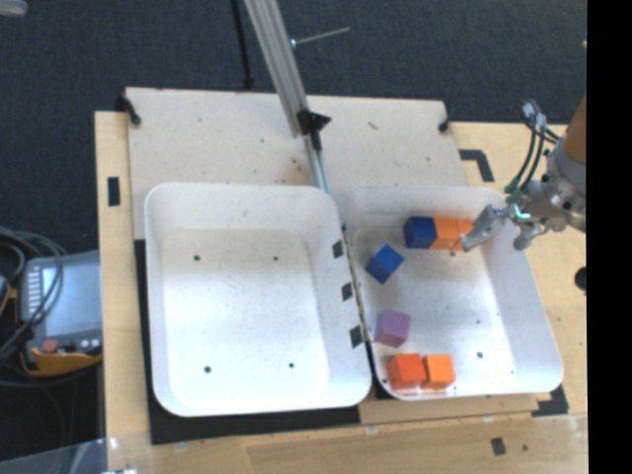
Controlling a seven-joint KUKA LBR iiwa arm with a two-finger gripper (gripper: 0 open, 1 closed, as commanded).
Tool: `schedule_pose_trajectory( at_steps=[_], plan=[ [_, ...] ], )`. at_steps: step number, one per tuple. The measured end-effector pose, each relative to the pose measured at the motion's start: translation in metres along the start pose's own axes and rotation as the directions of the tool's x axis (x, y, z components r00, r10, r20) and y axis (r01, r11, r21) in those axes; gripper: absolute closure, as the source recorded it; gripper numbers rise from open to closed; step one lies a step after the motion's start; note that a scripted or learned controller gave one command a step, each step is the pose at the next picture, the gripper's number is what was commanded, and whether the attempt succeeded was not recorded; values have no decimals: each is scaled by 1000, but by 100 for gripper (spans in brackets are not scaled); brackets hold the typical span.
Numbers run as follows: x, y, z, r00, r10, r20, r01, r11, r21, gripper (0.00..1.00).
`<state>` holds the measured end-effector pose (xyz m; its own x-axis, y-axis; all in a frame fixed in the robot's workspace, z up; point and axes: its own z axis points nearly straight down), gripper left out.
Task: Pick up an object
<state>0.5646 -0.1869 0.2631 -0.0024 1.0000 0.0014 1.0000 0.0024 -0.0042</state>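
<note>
So far nothing is lifted: the gripper (481,233) hangs low in the right bin (513,309) just beside an orange block (451,232) that touches a blue block (420,231), and whether its fingers are open or closed I cannot tell, so probably the grasp remains.

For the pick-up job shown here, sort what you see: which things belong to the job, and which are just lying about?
Job: gripper; orange block beside it; blue blocks; purple block; two orange blocks; right bin.
Lying about: left bin; metal pole; handheld device.
</note>
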Motion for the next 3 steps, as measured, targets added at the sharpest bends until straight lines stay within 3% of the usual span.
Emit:
schedule_pose_trajectory(
  at_steps=[1, 3],
  plan=[
    [0, 1, -3, 1000, -1, 1, 1, 1000, -6, 0],
    [-1, 11, 112, 1000, 3, 2, -3, 1000, 0, 0]
  ],
)
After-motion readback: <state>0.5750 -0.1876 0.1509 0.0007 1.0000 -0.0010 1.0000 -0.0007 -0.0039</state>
